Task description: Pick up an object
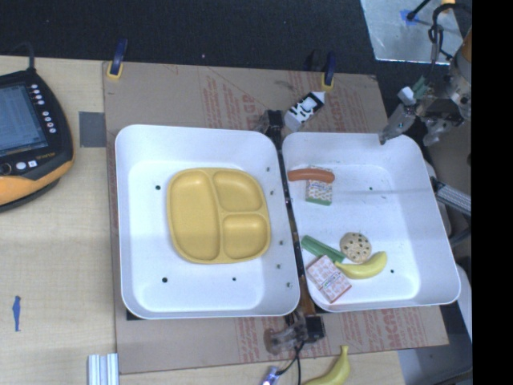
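Observation:
My gripper hangs at the far right, over the back right corner of the right bin. Its two fingers are spread apart with nothing between them. In the right bin lie a hot dog, a small printed packet, a green stick, a round cookie, a banana and a pink printed card. These objects sit toward the left and front of the bin, well away from the gripper.
The left bin holds a yellow divided plate. A second banana lies on the bench in front of the bins. A tablet pendant rests at the far left. Clamps hold the cardboard at the back.

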`<state>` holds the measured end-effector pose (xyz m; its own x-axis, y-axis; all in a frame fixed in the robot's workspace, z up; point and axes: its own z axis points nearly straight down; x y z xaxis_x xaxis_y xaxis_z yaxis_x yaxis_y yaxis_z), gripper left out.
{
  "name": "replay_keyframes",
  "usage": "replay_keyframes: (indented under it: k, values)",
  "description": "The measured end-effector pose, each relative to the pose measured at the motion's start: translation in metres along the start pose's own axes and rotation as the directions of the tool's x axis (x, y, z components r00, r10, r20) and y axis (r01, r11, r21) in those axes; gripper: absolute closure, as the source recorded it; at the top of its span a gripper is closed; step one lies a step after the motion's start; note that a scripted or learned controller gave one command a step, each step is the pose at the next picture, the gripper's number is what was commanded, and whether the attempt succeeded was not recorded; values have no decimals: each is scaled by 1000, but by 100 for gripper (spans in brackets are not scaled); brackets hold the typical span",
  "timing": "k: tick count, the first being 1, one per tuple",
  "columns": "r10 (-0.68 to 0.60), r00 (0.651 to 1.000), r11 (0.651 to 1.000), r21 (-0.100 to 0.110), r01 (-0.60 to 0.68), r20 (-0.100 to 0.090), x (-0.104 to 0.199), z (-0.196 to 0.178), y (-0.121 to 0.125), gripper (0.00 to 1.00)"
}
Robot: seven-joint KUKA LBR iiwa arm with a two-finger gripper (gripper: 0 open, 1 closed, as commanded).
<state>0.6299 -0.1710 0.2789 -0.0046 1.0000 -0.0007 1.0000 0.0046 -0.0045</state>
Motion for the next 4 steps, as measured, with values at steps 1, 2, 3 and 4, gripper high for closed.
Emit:
replay_keyframes:
  k: [1,2,3,4]
  values:
    - [0,1000,1000,3,0,-1,45,150,-44,0]
    - [-1,1000,1000,0,1,-1,60,115,-151,0]
    - [-2,1000,1000,2,2,-1,37,189,-124,0]
    - [-2,1000,1000,-1,2,0,58,188,-108,0]
